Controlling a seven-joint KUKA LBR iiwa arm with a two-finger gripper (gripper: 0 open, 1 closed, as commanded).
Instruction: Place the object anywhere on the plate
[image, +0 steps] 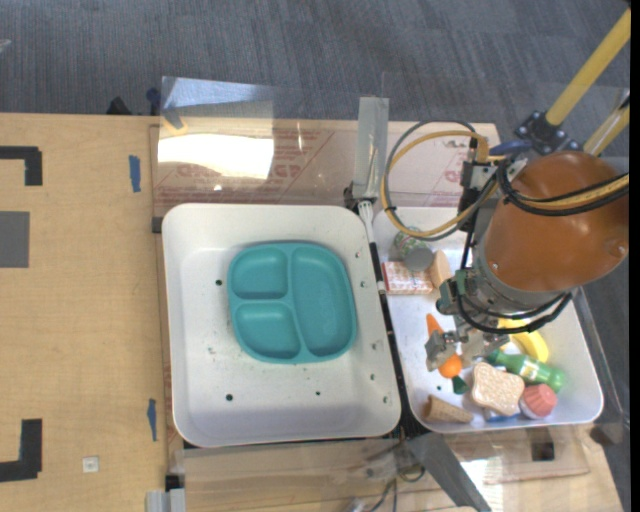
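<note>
Reaching in from three o'clock, the grey arm with the orange band (545, 225) hangs over the right white plastic bin (590, 385), wrist pointing down. The left white bin (190, 330) carries the teal plastic plate with three compartments (293, 301), which lies at nine o'clock from the two-finger gripper (447, 352) and well apart from it. The gripper is low among the toy foods; whether it is parted or closed cannot be told. A small orange carrot-like toy (452, 366) sits just at its tip, probably the target, its long axis running roughly twelve to six. Nothing rests on the plate yet.
</note>
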